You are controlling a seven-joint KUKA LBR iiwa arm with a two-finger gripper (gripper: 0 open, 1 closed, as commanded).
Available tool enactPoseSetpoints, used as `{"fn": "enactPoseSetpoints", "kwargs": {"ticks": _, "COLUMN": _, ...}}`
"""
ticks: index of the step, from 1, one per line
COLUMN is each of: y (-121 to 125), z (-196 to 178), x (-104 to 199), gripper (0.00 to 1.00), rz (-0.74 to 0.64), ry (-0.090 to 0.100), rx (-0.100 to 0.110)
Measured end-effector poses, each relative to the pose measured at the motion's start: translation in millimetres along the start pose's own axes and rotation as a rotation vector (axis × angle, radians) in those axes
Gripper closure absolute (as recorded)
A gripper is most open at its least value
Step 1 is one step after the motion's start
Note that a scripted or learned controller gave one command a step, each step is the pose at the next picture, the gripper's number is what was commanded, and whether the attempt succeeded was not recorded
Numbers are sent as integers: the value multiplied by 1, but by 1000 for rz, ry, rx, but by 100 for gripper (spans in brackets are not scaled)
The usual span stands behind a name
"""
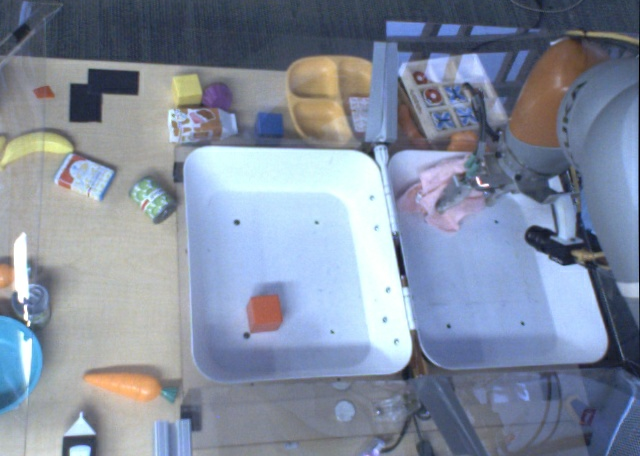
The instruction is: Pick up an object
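No writing was legible anywhere, and the pincer (478, 180) sat against the crumpled pink cloth (437, 200) in the right white bin (520, 339), its opening impossible to tell.

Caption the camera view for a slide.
Gripper over pink cloth in right bin; orange block in left bin.

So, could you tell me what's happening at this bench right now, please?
The grey arm reaches in from the right, and its claw is down at the pink cloth bunched at the top left of the right bin. Whether it actually has hold of the cloth can't be judged from this angle. An orange block sits alone in the left bin, untouched.
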State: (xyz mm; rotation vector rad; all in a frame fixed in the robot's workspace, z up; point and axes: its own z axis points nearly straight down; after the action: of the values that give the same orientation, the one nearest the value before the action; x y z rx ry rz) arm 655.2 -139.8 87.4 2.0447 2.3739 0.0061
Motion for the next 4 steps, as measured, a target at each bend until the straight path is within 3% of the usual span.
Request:
{"fn": "enactPoseSetpoints", "kwargs": {"ticks": 1, "y": 16, "z": 0, "x": 27, "gripper": 0, "rz": -217, "ry": 1, "rx": 19}}
{"fn": "enactPoseSetpoints", "kwargs": {"ticks": 2, "y": 20, "z": -10, "x": 28, "gripper": 100, "rz": -224, "ry": -4, "rx": 10}}
{"fn": "enactPoseSetpoints", "kwargs": {"ticks": 3, "y": 18, "z": -9, "x": 29, "gripper": 0, "rz": -224, "ry": 1, "rx": 16}}
{"fn": "enactPoseSetpoints", "kwargs": {"ticks": 4, "y": 21, "z": -19, "x": 30, "gripper": 100, "rz": -230, "ry": -3, "rx": 11}}
